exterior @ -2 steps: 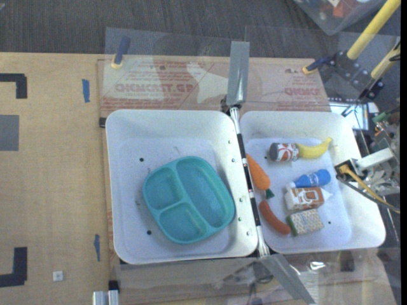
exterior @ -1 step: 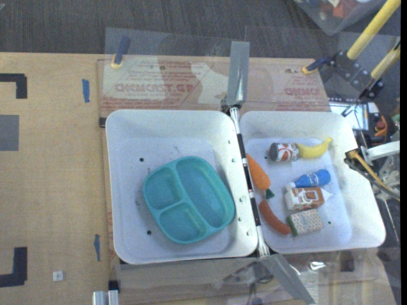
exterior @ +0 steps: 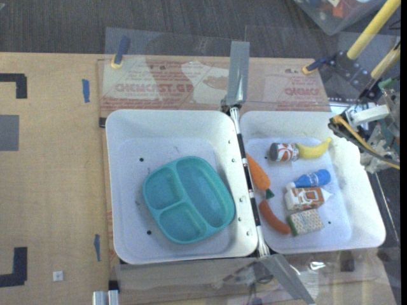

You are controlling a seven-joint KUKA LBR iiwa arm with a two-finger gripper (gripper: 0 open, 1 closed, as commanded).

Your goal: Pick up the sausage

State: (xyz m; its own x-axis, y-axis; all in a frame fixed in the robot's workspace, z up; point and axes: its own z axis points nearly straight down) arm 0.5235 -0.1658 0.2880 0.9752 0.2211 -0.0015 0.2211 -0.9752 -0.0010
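The sausage (exterior: 274, 216) is a short reddish-orange link lying at a slant near the front left corner of the right bin (exterior: 362, 227). It rests against the bin's left wall, just left of a small patterned box (exterior: 305, 222). An orange carrot (exterior: 257, 173) with a green tip lies just behind it along the same wall. Nothing covers the sausage.
The right bin also holds a banana (exterior: 314, 149), a small can on its side (exterior: 283, 152), a blue-capped bottle (exterior: 312, 179) and a carton (exterior: 305, 197). A teal divided plate (exterior: 187, 199) sits in the left bin (exterior: 127, 138). Clamps and yellow cables (exterior: 372, 135) crowd the right edge.
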